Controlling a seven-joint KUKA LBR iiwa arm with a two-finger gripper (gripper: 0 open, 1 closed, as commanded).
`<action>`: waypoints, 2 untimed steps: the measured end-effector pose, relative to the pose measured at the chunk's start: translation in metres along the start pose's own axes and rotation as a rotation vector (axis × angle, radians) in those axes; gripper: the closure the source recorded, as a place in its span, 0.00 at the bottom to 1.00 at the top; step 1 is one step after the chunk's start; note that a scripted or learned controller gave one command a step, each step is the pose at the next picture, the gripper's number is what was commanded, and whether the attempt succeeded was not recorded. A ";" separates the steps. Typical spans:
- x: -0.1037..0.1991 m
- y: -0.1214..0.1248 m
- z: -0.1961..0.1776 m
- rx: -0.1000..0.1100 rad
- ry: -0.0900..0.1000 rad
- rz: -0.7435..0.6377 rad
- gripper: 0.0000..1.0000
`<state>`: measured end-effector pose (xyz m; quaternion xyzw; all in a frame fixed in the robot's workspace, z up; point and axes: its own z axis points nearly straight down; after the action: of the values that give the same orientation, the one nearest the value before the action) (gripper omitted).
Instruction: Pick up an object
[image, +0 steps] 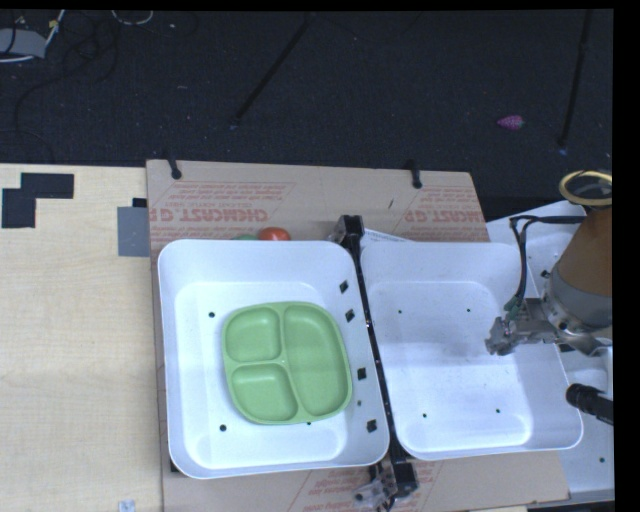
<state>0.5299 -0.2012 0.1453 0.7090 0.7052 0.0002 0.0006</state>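
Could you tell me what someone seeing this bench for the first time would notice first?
The green divided plate lying flat in the left bin stands out most. Next comes the grey arm with its orange band, its gripper over the right bin's right side. A small red-orange object peeks out behind the left bin.

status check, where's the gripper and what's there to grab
Gripper over right bin, nothing seen held. Green divided plate sits in left bin, untouched. Path clear.

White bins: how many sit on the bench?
2. The left bin holds a green divided plate; the right bin sits beside it, with the gripper at its right edge.
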 end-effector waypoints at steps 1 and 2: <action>-0.009 0.007 -0.049 -0.002 -0.001 -0.006 1.00; -0.009 0.008 -0.101 -0.001 0.000 -0.007 1.00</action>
<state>0.5373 -0.2105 0.2467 0.7066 0.7076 0.0004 0.0010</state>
